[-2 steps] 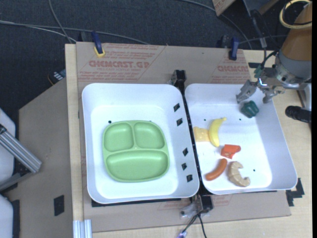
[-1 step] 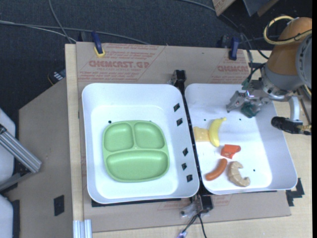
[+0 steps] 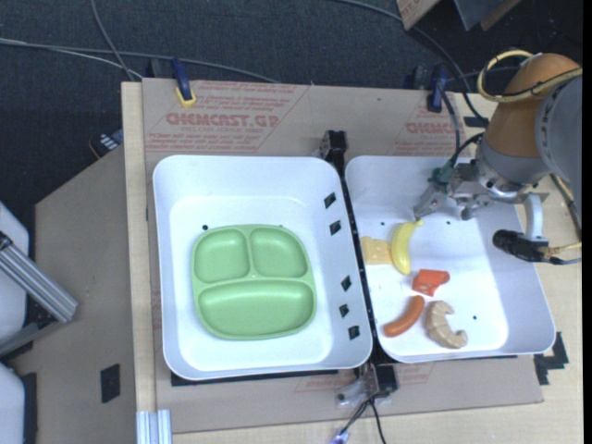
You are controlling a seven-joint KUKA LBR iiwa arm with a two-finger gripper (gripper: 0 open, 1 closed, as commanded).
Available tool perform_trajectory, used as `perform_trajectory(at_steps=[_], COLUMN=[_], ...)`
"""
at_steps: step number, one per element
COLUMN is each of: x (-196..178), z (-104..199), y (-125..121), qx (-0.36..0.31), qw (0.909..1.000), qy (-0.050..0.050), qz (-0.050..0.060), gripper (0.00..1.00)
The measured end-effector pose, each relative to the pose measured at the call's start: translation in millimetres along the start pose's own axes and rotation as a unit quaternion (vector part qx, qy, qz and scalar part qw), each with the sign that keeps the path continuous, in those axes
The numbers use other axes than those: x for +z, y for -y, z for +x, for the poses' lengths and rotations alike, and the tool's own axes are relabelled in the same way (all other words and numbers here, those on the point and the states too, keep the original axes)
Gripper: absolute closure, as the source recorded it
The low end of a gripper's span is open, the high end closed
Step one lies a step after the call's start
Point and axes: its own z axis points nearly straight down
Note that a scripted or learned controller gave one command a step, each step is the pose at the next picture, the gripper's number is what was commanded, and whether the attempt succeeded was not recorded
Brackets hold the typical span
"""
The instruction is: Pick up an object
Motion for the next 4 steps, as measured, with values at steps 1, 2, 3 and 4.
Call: perform_trajectory(at_steps=[1,2,3,4], x=[-8.7,-55.0,-114.8,-160.4], z=[1.4,-3.9,-3.1,1.3], y=[-0.5,-6.3,1.7,1.5], qx=[-0.001,-0.001,-0.001,-0.002], qw=[1.0,1.0,1.0,1.0], qy=[0.0,0.001,0.001,0.001], qz=[-0.003,-0.005,-0.006,-0.006], gripper=[1.0,1.0,1.0,1.0])
